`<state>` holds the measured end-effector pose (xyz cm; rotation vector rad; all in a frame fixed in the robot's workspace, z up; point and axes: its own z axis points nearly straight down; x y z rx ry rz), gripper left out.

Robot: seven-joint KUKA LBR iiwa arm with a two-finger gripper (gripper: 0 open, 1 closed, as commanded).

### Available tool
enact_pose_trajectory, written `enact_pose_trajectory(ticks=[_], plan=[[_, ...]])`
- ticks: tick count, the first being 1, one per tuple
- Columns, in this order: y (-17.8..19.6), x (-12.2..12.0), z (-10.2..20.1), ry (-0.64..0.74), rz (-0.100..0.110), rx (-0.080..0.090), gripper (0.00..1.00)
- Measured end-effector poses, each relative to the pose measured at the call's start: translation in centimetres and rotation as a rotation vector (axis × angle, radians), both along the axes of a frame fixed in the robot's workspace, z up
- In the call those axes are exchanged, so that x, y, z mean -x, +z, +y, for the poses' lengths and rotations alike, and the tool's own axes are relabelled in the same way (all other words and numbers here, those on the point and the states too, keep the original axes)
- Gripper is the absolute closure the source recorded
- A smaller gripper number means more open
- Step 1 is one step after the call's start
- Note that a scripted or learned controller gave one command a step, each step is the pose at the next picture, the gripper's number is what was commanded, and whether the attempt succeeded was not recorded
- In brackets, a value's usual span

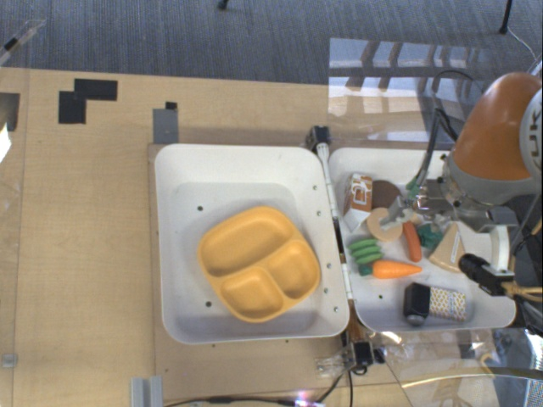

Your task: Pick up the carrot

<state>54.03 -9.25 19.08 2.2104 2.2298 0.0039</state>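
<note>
While fingers [405, 214] hover over right bin [475, 316] | opening unclear | carrot [395, 270] lies apart

Yellow divided plate [259, 263] in left bin [178, 227]; green beans [366, 252] in right bin [501, 314]

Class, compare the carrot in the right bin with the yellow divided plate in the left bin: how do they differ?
The carrot is orange, small and tapered; the yellow divided plate is pale yellow, broad and shallow. The carrot lies crowded among other items; the plate sits alone in its bin. Both rest flat in white bins.
</note>
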Motion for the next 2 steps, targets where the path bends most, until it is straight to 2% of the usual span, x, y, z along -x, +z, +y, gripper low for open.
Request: enact_pose_trajectory(ticks=[1, 2], plan=[[-9.9, 4.2, -2.3, 0.111, -0.009, 0.004, 0.00], [-8.8, 3.9, -1.9, 0.116, -0.018, 0.003, 1.00]])
